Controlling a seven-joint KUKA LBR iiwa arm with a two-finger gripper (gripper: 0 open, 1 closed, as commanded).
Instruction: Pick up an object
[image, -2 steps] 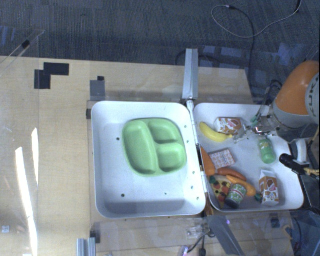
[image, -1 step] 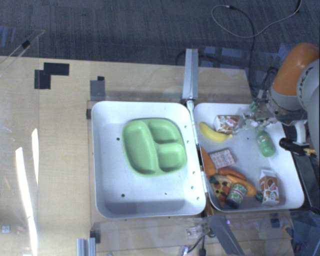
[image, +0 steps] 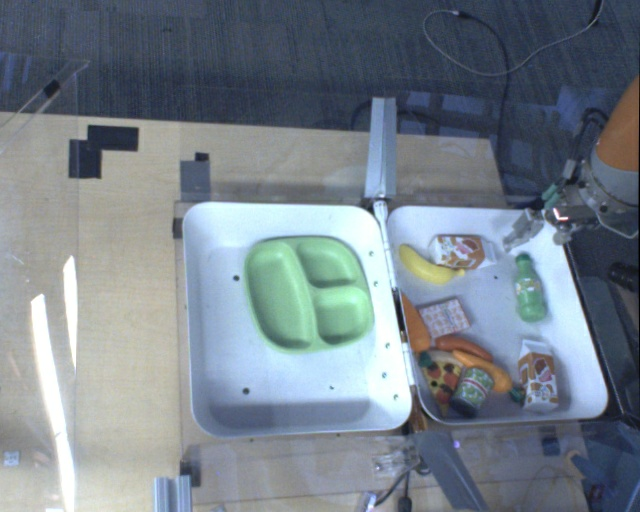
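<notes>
A pale wooden bench (image: 120, 300) is bearing two white bins, the right bin (image: 585, 330) crowded with toy food. The gripper (image: 535, 222) is hovering over that bin's far right corner, apparently empty; how far it is open cannot be told. Just beneath and beside it a green bottle (image: 529, 289) is lying, likely the nearest pick. A banana (image: 428, 265) is resting further left, and a green divided plate (image: 308, 292) is sitting in the left bin (image: 200, 330).

no text, brand or number can be read. printed patterns are seen on the cartons (image: 459, 250) (image: 539, 378) and the small packet (image: 445, 318) in the right bin (image: 590, 390), too blurred to be made out.
</notes>
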